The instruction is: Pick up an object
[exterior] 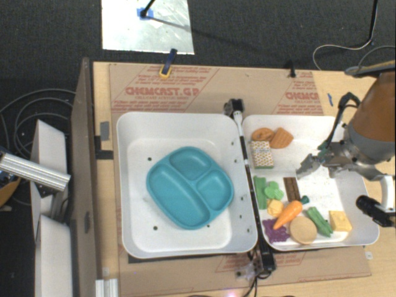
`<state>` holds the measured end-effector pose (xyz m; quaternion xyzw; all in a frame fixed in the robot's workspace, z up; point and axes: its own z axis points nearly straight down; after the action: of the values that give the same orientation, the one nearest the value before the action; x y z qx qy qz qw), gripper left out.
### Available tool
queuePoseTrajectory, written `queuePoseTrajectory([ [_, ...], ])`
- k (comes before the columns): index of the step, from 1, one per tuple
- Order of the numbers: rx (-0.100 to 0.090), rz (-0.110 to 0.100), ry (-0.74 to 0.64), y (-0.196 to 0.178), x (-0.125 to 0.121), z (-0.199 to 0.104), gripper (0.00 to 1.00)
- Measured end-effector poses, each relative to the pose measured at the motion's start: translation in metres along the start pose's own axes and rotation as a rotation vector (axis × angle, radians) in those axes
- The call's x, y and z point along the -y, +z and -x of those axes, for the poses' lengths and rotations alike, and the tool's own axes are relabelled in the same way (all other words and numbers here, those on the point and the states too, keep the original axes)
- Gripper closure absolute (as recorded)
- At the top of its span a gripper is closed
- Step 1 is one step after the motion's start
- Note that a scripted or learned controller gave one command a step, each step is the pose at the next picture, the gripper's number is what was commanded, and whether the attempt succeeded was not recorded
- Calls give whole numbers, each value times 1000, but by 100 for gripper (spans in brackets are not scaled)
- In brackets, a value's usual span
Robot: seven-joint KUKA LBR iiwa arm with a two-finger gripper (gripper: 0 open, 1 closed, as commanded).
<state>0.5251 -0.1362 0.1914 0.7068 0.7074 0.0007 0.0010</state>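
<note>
Lying untouched in the right bin (356, 237), the candidates for the pick are all toy foods: a carrot (288, 213) near the front, with a purple piece (273, 229) and a round tan biscuit (303, 229) beside it, a green pepper (319, 221), a yellow cheese block (340, 221), green pieces (266, 189), a wafer (262, 154) and orange bread (275, 137) toward the back. None of them is lifted or between the fingers, so the pick looks not yet begun in earnest. The gripper (311, 164) hangs over the bin's bare middle, near the brown bar (291, 189), and whether its fingers are apart or together I cannot tell. What remains, by my reading, is choosing one item, descending, closing and lifting. The left bin (133, 166) holds a teal tray (189, 187), well apart from the arm (374, 122).
</note>
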Motion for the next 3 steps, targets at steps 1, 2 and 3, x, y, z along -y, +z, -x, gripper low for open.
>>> queuePoseTrajectory([
  [1, 1, 1, 2, 111, -19, 18, 0],
  [2, -2, -5, 1, 107, 16, 12, 0],
  [3, 1, 5, -6, 106, -51, -3, 0],
])
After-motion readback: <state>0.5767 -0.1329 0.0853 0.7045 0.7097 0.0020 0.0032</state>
